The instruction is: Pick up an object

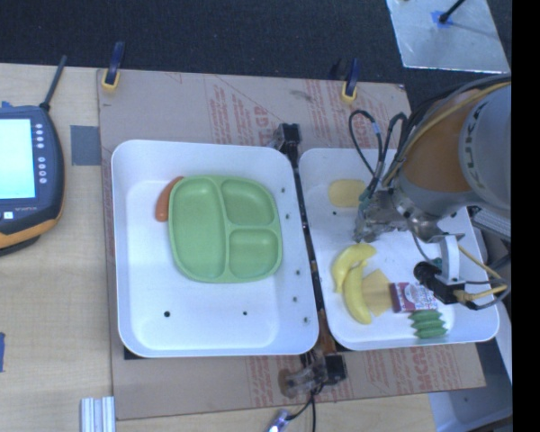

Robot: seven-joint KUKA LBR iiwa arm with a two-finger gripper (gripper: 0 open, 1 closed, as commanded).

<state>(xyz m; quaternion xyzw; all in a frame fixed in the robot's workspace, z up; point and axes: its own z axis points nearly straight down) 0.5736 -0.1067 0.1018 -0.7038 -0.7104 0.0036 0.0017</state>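
Observation:
My gripper (369,226) hangs low over the right bin (486,331), just above the upper tip of a yellow banana (350,286). The banana lies curved along the bin's left side. A pale yellow wedge (376,288) rests against the banana. To its right sits a small red and white packet (412,296), with a green ridged piece (428,324) below it. A flat pale yellow round piece (345,193) lies at the bin's back, left of the gripper. The arm's body hides the bin's right part.
The left bin (144,313) holds a green divided plate (225,228) with an orange piece (163,202) poking out at its left edge. A teach pendant (13,174) lies on the bench at far left. Cables loop above the wrist.

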